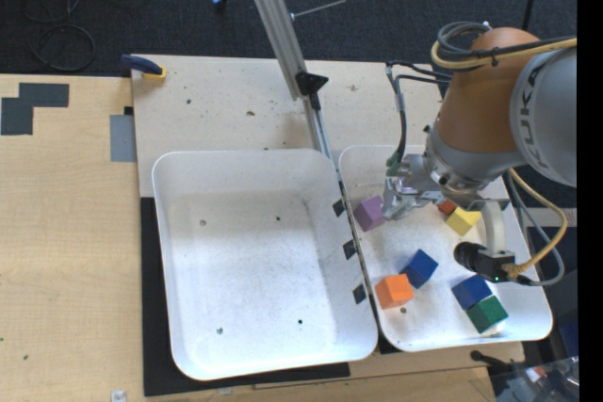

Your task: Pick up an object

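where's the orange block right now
The orange block lies in the right bin, near its front left, beside the divider; a blue block sits just up and right of it.

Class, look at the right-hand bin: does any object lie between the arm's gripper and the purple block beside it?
Nothing visible does. The gripper sits just right of the purple block, near the right bin's left wall, with only bare bin floor between them. The yellow block, blue block and orange block lie off to other sides.
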